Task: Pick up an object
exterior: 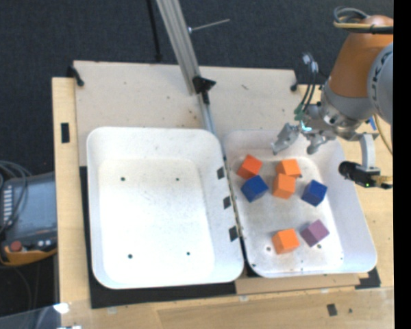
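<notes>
Pincer (301, 140) on grey arm with orange band, over back edge of right shallow white bin (353, 252), fingers spread, nothing between them. Seven small cubes on that bin's floor: orange cube (251, 166) near back-left corner, blue cube (254, 187) just beside; two orange cubes (286, 177) touching mid-bin; blue cube (314, 192) toward right edge; orange cube (285, 240) and purple cube (314, 232) near front edge.

This is a robotics lab. A grey-and-orange robot arm (359, 67) reaches over a plywood bench (157, 94) bearing two white bins (157, 204), beside an aluminium mounting rail (178, 33) and a teach pendant (24, 218) on dark carpet.
</notes>
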